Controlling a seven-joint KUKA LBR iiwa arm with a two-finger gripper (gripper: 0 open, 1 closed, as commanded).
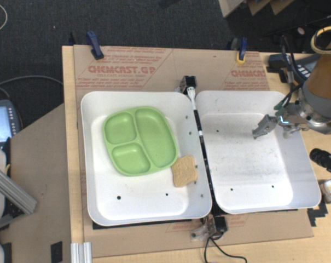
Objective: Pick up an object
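Note:
A green divided plate (139,141) lies in the left bin (99,196). A tan, square piece like a slice of toast (184,171) rests on the bin floor just off the plate's lower right corner, close to the wall between the bins. My gripper (275,128) hangs over the upper right part of the right bin (253,174), far to the right of both objects. Its fingers (262,128) are spread open with nothing between them.
The two white bins sit side by side on a cardboard-covered bench held by blue clamps (94,44). A black cable and connector (189,84) run along the ridge between the bins. The arm's orange band (323,81) is at the right edge.

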